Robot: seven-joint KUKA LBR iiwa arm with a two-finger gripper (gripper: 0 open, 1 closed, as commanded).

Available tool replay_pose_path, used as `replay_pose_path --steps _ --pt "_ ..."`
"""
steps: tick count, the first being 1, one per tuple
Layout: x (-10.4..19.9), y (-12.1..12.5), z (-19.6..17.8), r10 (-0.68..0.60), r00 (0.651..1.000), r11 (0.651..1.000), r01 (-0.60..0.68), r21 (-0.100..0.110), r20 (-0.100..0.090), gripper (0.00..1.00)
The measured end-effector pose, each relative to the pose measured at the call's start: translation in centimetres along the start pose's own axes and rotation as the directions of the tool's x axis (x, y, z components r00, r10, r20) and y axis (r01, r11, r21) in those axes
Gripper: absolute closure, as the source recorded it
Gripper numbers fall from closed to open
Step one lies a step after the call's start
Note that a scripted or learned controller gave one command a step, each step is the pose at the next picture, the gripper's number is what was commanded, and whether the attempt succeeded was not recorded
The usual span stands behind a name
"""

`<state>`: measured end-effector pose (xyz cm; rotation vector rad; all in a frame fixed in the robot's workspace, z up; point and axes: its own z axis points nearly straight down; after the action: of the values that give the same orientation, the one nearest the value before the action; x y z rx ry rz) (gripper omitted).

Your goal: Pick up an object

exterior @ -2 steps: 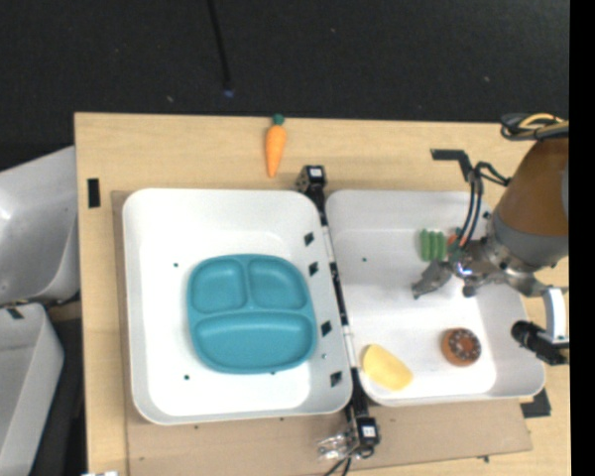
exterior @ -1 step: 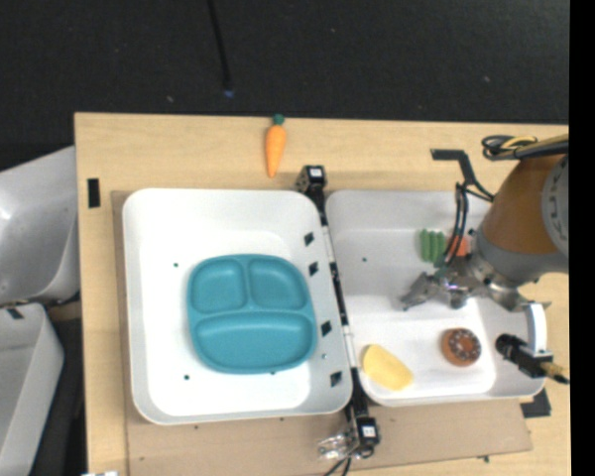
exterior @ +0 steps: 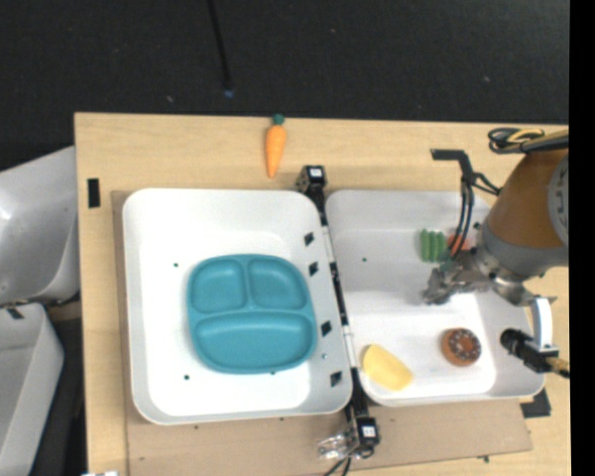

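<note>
My gripper point(exterior: 439, 288) hangs low over the middle of the right bin point(exterior: 377, 226), reaching in from the right under the arm's orange band. A green ridged object point(exterior: 432, 245) lies just behind it, toward the bin's far side. A round brown object point(exterior: 461, 346) sits in front of it near the bin's near right corner. A yellow wedge-shaped object point(exterior: 386, 367) rests at the near left corner. I see nothing between the fingers.
The left bin point(exterior: 149, 365) holds a teal divided plate point(exterior: 250, 312). An orange toy carrot point(exterior: 275, 146) lies on the bench behind the bins. Black clips run along the divider between the bins, and cables trail by the arm at the right.
</note>
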<state>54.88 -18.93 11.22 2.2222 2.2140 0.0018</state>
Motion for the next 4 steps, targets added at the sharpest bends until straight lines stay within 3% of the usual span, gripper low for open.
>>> replay_pose_path --steps 2,3,4 --pt "-1.5 -0.1 -10.2 0.002 1.0 1.0 -0.002 -0.003 0.001 1.0" --pt "-1.6 0.0 -10.8 0.0 1.0 1.0 0.0 0.001 -0.001 1.0" --pt "3.7 1.7 -10.2 -0.01 1.0 1.0 0.01 0.003 -0.003 1.0"
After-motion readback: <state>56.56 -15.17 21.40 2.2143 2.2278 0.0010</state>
